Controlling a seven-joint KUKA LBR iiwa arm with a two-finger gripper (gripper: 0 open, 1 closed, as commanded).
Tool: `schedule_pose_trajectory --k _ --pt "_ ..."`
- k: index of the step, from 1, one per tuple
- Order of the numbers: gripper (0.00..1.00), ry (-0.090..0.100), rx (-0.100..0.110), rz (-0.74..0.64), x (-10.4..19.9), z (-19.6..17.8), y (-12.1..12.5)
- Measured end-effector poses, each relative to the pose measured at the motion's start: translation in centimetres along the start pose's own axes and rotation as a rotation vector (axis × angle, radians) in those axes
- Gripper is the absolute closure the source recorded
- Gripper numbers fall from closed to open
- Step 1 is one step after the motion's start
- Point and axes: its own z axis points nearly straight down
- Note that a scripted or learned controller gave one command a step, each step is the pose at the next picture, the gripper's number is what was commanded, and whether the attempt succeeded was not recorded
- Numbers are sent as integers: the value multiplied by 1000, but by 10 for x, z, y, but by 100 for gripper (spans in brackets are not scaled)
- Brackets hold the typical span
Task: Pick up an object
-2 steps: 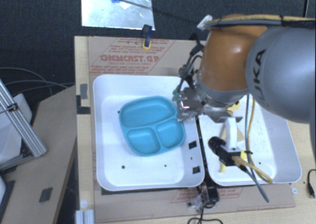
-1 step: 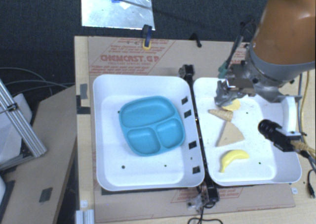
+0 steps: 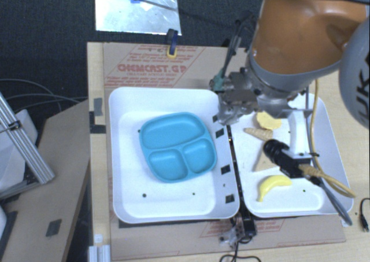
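My gripper point(image 3: 229, 111) hangs over the upper end of the seam between the two bins, under the big orange-banded wrist. In the right bin point(image 3: 300, 204) lie a yellow banana point(image 3: 273, 185) near the front, a tan cone-shaped piece point(image 3: 258, 133) and a pale yellow chunk point(image 3: 268, 121) just right of the gripper. The wrist hides part of the chunk. A blue divided plate point(image 3: 176, 146) rests in the left bin point(image 3: 122, 157). I see nothing between the gripper's tips.
Both bins sit on a cardboard sheet point(image 3: 156, 67). A shiny metal plate point(image 3: 137, 0) lies on the dark floor at the back. A metal frame point(image 3: 23, 145) stands at the far left. The arm covers the back of the right bin.
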Motion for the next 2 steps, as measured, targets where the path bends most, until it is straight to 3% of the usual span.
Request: schedule_pose_trajectory --k 1,2 --pt "100 0 5 1 25 38 0" --pt "100 1 -8 9 -22 -68 1"
